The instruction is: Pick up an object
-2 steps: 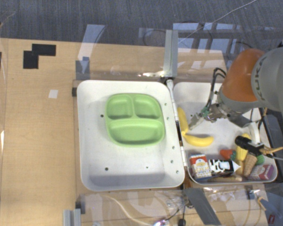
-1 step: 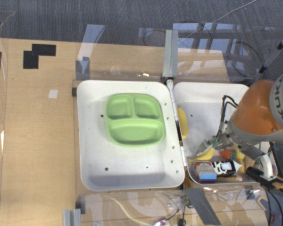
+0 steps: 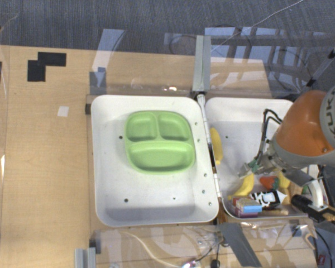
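Arm enters from the right, orange band over the right bin. End effector sits low in that bin's near half, above the clutter; whether it is open or closed cannot be told. Yellow banana lies just near-left of it, long axis diagonal, upper end pointing far-right toward the end effector. Left bin holds a green divided plate, well apart.

A yellow banana lies tilted near the front of the right bin, amid a cluster of small items in red, black, white and blue. Another yellow piece lies along the bin's left wall.
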`<state>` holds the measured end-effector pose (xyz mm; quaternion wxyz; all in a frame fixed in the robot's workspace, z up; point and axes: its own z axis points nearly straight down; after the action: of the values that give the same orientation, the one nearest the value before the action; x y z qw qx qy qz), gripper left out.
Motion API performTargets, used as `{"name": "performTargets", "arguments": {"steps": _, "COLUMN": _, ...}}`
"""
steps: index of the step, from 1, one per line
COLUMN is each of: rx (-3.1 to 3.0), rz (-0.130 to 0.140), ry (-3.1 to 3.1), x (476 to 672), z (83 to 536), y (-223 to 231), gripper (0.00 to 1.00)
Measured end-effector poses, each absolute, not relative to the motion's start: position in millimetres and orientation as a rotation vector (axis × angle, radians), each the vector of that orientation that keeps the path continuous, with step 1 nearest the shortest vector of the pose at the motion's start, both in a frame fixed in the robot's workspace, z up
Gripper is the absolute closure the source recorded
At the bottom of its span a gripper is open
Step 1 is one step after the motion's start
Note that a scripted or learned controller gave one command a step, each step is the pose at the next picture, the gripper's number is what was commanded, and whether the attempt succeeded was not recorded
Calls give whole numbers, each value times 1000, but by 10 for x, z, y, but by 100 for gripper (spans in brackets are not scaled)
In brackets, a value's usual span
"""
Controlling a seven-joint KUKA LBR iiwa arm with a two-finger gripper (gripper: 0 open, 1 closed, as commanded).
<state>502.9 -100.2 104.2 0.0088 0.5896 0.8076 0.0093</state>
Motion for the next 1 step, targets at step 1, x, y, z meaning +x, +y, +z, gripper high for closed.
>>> {"name": "performTargets", "arguments": {"steps": 1, "rx": 1948, "rz": 7, "ry": 2459, "x": 5459, "z": 1859, "y": -596, "gripper": 100}}
